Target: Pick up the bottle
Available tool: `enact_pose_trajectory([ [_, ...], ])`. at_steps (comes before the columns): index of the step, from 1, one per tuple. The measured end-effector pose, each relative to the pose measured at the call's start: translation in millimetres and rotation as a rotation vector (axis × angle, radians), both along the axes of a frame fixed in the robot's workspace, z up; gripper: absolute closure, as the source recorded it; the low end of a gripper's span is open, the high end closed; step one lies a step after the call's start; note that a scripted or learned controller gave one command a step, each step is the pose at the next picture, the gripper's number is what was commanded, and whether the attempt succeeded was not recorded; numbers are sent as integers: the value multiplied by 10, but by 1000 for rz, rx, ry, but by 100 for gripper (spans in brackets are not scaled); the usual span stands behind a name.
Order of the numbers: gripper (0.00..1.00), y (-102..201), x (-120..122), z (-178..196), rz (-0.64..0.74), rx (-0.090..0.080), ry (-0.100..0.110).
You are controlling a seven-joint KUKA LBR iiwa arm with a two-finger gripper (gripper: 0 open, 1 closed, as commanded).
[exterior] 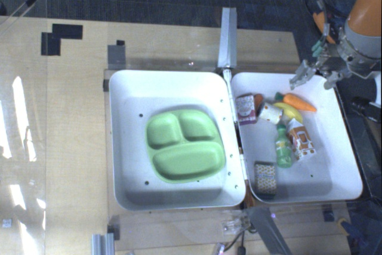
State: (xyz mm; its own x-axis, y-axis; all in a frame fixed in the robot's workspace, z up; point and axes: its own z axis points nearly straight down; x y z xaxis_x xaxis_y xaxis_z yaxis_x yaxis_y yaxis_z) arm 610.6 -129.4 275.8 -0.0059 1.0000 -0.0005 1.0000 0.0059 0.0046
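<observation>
Camera view, tabletop [71,128]: from my desk I see two white bins side by side.
Left bin [125,98]: holds a green divided tray [186,145].
Right bin [343,176]: crowded with small items.
Pincer [315,71]: hovers above the right bin's far rim, fingers spread, nothing between them.
Bottle [284,149]: small, green, lying mid-bin, touching a printed carton [301,141].
Handling: I judge it light, smooth plastic, apt to roll; I'd grip across the body.

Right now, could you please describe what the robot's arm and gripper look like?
The arm is grey with a broad orange band above the wrist. Its gripper is a small grey-metal, two-finger assembly with thin, pale fingers. Dark cables run beside the wrist, near an orange-tipped fitting.
</observation>
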Motion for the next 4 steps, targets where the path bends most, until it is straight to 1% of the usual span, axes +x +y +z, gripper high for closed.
enact_pose_trajectory([
  [1, 0, 354, -500, -1254, 119, 0, 1],
  [2, 0, 329, -1029, -1868, 54, 0, -7],
  [3, 100, 336, -1001, -1747, 56, 0, -14],
  [4, 100, 719, -476, -680, -1, 0, -1],
])
